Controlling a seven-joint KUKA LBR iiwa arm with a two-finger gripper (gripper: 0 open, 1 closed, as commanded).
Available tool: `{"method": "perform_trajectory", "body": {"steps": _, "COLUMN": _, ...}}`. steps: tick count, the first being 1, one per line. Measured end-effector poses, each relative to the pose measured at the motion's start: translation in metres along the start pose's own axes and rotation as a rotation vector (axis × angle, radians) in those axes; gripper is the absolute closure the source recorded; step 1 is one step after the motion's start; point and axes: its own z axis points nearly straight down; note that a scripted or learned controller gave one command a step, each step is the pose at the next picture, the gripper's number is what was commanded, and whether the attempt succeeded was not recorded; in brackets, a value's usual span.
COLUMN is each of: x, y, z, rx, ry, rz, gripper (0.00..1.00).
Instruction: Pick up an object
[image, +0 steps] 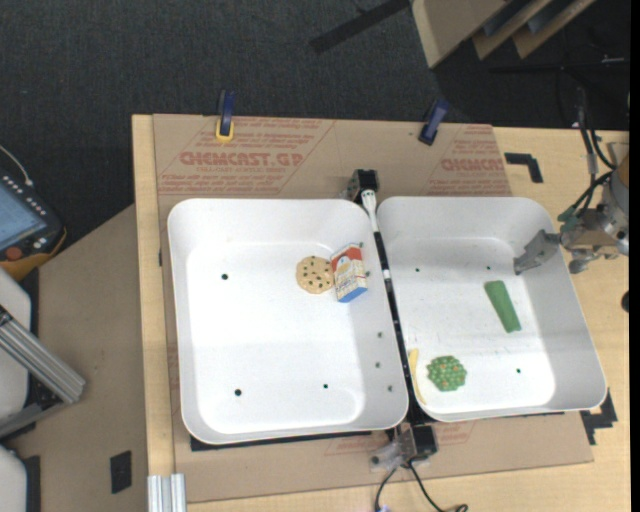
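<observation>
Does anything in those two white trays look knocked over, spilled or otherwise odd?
Nothing looks spilled or broken. The small carton in the left bin seems tipped against the cookie; the green stick lies askew.

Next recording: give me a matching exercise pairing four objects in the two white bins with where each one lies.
Things:
1. round tan chocolate-chip cookie
2. small red, white and blue carton
3. long green stick-shaped block
4. round green bumpy ball

Places:
A. right bin, near its front edge
B. left bin, right beside the divider between the bins
C. right bin, towards the middle, closest to the end effector
D. left bin, left of the carton

Pairs: 1-D, 2-B, 3-C, 4-A
</observation>
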Motion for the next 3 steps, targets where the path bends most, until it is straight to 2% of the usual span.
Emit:
{"method": "perform_trajectory", "body": {"steps": 1, "x": 0.066, "y": -0.055, "z": 0.113, "rx": 0.012, "ry": 0.008, "rz": -0.001, "gripper": 0.0}}
{"method": "perform_trajectory", "body": {"steps": 2, "x": 0.061, "y": -0.05, "z": 0.096, "rx": -0.003, "ry": -0.001, "rz": 0.001, "gripper": 1.0}}
{"method": "perform_trajectory", "body": {"steps": 3, "x": 0.178, "y": -0.017, "z": -0.116, "rx": -0.02, "ry": 0.002, "rz": -0.012, "gripper": 1.0}}
